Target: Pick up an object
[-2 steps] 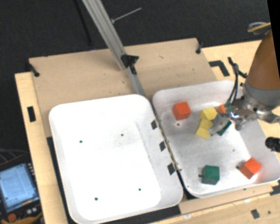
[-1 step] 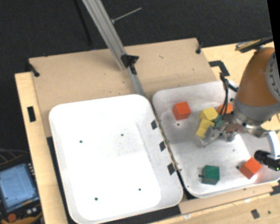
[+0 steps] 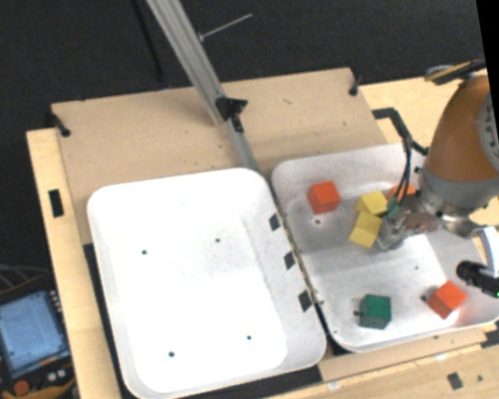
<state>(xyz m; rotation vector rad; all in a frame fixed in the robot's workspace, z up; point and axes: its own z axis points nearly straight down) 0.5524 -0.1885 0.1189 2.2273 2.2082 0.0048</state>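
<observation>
Down in the right bin point(image 3: 349, 343), the gripper point(image 3: 390, 235) touches two yellow blocks point(image 3: 367, 221) near its middle; whether it grips them, I cannot tell.

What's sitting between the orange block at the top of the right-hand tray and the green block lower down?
Nothing: in the camera view, bare white floor of the right bin runs from the orange block to the green block. The yellow blocks lie off to the right.

A handheld control pendant point(image 3: 19, 338) with a lit blue screen lay off the bench's left edge, cables beside it. A grey metal pole point(image 3: 192, 52) rose at a slant from the tan board point(image 3: 144, 136) behind the bins.
</observation>
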